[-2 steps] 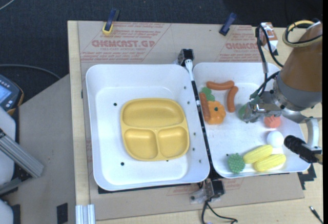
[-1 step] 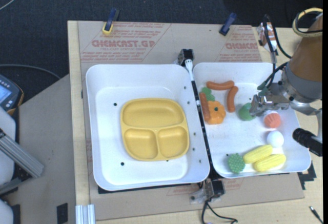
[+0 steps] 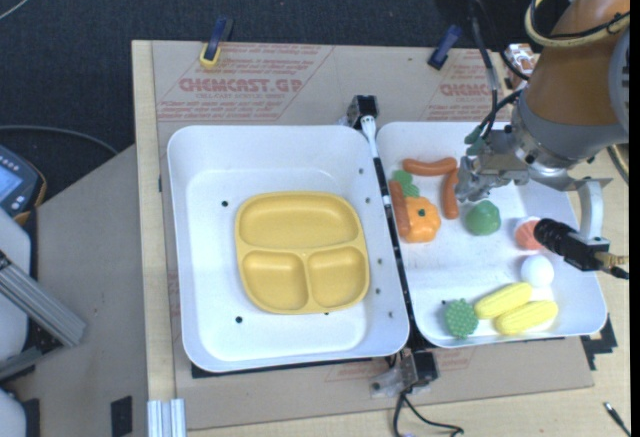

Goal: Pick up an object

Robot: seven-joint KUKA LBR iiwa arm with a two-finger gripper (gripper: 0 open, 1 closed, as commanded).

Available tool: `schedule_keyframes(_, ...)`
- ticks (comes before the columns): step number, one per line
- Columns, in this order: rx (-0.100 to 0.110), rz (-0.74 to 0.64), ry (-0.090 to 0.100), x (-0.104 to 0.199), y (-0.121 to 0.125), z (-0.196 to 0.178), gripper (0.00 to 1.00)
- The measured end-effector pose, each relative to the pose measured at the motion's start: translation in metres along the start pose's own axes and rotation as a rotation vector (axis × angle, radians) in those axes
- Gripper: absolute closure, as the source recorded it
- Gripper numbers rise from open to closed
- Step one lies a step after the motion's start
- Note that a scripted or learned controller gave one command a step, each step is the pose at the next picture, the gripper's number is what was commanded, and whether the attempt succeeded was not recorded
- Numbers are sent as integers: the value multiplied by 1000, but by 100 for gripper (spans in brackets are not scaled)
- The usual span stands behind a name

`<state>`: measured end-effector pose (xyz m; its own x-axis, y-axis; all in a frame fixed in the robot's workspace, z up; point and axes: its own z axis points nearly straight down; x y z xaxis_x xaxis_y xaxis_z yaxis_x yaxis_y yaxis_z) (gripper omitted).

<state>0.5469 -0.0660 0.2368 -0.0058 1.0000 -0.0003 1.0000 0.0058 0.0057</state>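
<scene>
The right bin (image 3: 590, 310) holds several toy foods. A red sausage (image 3: 430, 166) lies at its back, and a second sausage (image 3: 450, 197) stands on end beside it. An orange pepper (image 3: 420, 222) and a carrot (image 3: 399, 189) sit by the bin's left wall. A green ball-shaped piece (image 3: 483, 218) lies mid-bin, with a red-orange tomato (image 3: 526, 233) and a white egg (image 3: 537, 271) to its right. Yellow corn pieces (image 3: 515, 308) and a broccoli floret (image 3: 460, 317) lie at the front. My gripper (image 3: 472, 181) hangs just above the upright sausage and the green piece.
The left bin (image 3: 200, 165) holds a yellow divided plate (image 3: 300, 252). A black divider rail (image 3: 385, 215) runs between the bins. The arm's grey and orange body (image 3: 575, 85) covers the right bin's back right corner. Clamps (image 3: 212, 45) hold the cardboard base.
</scene>
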Motion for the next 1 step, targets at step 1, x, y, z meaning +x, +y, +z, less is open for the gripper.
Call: schedule_keyframes(1,1,1,0,39,37,14,100)
